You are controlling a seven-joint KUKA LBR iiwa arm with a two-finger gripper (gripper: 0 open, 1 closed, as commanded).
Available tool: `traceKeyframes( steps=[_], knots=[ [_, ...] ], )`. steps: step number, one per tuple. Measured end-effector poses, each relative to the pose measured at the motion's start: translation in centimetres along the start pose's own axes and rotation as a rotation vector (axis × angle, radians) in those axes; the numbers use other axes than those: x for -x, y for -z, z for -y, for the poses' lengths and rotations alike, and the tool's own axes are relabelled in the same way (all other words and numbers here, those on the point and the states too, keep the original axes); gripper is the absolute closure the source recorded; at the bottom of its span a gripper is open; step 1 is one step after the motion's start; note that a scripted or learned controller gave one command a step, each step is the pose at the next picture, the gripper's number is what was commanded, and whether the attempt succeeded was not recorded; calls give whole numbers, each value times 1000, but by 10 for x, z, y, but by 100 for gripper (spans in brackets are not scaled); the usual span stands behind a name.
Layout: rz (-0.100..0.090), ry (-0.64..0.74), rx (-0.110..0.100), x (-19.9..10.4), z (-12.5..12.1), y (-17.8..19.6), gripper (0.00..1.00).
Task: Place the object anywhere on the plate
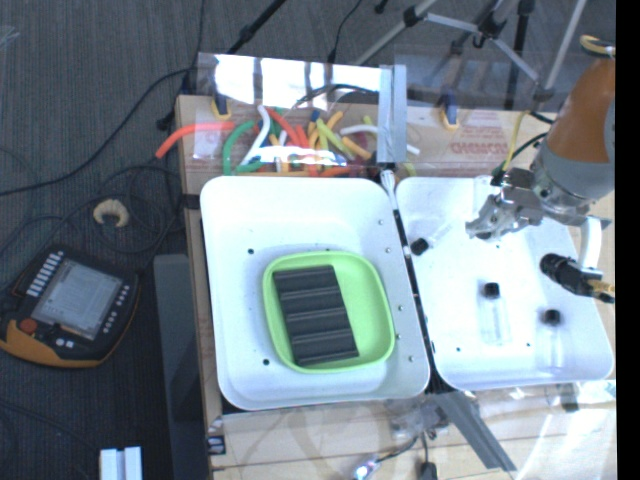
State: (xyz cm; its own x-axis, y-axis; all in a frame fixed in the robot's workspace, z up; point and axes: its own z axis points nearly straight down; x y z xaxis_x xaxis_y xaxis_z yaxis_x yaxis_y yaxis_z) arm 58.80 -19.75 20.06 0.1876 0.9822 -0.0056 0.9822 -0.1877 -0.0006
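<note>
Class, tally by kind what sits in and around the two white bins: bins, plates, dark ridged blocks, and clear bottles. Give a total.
White bins: 2 (left, right)
Green plate: 1
Dark ridged block on the plate: 1
Clear bottle with black cap, lying in the right bin: 1
Total: 5

I make out red print on the cardboard strip [480, 138] behind my bins, too blurred to read.
</note>
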Motion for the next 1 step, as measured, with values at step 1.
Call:
traceKeyframes(
  steps=[1],
  knots=[
    [0, 0, 0, 0, 0, 0, 0]
  ],
)
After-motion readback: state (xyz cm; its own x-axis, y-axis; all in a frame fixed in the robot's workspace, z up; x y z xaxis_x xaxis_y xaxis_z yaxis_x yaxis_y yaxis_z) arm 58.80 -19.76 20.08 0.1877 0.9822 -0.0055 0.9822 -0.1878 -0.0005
